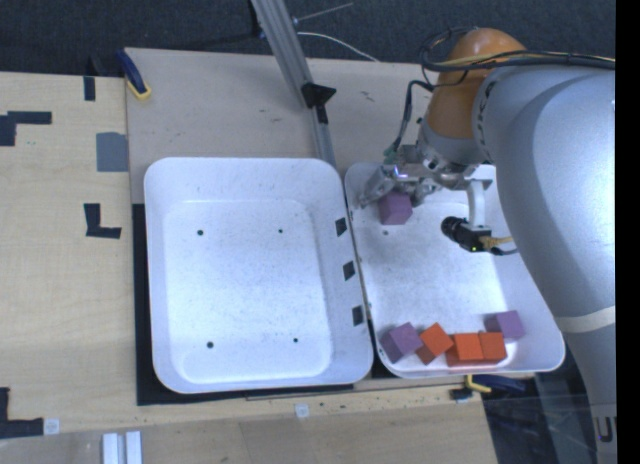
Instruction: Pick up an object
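Observation:
My gripper [399, 192] hangs over the back left corner of the right bin [440, 282], beneath the arm's orange band. A purple block [396, 209] sits between its fingertips, and the fingers are shut on it. At the front of that bin lie several more blocks: a purple one [404, 338], an orange one [435, 340], a longer orange one [477, 349] and a second purple one [505, 324].
The left bin [150, 182] stands beside the right one, their rims touching. A slanted metal pole [285, 42] rises behind the bins' shared edge. The big grey arm covers the right side. A blue clamp [133, 74] sits at the bench's back left corner.

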`<state>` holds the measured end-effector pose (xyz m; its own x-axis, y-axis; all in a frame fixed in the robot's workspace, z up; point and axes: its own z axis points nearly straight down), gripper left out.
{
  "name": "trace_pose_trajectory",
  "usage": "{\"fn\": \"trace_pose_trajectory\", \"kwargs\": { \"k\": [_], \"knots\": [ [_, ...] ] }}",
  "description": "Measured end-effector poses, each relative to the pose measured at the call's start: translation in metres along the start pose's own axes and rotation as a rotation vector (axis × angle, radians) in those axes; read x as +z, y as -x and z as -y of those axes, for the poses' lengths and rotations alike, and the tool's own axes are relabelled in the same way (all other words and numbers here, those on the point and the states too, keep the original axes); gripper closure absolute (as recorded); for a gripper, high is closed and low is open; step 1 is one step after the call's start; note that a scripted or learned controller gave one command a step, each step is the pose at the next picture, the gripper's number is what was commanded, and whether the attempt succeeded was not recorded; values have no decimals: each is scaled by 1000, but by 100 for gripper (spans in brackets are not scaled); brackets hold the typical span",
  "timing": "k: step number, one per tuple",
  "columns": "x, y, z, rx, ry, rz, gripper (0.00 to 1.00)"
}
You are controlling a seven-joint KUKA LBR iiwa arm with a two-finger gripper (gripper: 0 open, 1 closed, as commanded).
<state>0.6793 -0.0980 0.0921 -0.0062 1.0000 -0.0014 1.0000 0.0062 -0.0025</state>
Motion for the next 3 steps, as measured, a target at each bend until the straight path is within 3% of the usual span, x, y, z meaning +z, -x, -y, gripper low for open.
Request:
{"fn": "trace_pose_trajectory", "kwargs": {
  "k": [1,2,3],
  "knots": [
    [-10,1,2,2,-1,2,100],
    [-105,-69,61,0,5,-5,100],
    [-99,-150,57,-4,0,-4,100]
  ]
}}
